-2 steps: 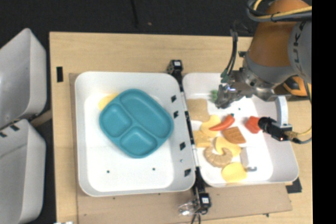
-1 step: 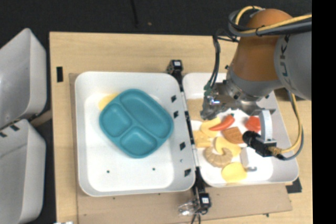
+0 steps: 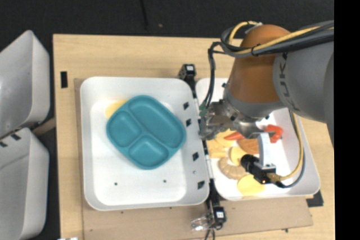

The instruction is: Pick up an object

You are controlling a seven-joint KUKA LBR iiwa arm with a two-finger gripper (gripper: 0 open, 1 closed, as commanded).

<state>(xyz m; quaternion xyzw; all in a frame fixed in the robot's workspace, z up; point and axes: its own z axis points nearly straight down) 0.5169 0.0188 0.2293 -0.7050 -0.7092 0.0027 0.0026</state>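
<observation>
- The left bin [image 3: 93,177] holds a teal divided plate [image 3: 146,131], lying flat and tilted, its long axis running from upper left to lower right; a yellow piece [image 3: 114,107] peeks from beneath the plate's upper-left edge.
- The right bin [image 3: 306,177] holds small food-like items: an orange piece [image 3: 274,131], yellow pieces [image 3: 250,186] and a tan ridged piece [image 3: 229,167].
- The gripper [image 3: 209,126] sits low at the right bin's left wall, beside those items; its state cannot be told.

The grey arm [image 3: 304,76] is reaching in from the right side and is bending downward, with its orange band [image 3: 256,64] sitting just above the wrist. The gripper [image 3: 209,127] is pointing down at the lower left end of the arm. Black and yellow cables are running along the arm.
</observation>
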